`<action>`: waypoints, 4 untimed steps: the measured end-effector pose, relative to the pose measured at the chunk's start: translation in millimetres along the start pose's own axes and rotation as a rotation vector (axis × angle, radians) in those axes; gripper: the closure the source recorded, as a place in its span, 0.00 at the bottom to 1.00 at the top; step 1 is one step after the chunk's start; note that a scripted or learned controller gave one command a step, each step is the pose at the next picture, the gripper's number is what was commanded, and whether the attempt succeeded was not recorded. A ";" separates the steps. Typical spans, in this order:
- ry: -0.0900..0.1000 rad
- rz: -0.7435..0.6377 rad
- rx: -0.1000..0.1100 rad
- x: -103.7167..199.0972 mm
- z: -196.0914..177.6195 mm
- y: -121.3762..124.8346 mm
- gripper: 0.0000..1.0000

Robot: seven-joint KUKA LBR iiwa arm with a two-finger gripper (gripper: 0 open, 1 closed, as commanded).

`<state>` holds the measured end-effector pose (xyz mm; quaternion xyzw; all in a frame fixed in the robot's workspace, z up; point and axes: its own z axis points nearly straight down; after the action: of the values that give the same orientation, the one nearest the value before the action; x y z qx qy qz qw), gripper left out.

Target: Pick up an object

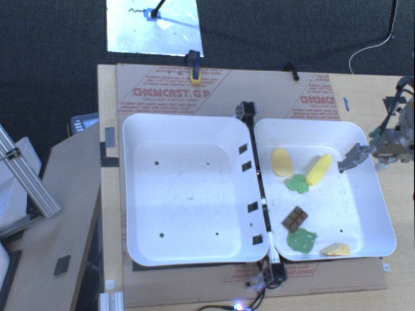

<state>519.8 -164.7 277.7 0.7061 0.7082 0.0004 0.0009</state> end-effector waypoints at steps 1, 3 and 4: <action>0.004 0.000 0.011 12.0 121.8 2.8 0.00; 0.001 0.006 0.004 20.8 193.0 29.4 0.00; 0.001 -0.001 0.009 27.6 193.1 129.3 0.00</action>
<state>649.3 -136.9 84.8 0.7057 0.7085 -0.0023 -0.0028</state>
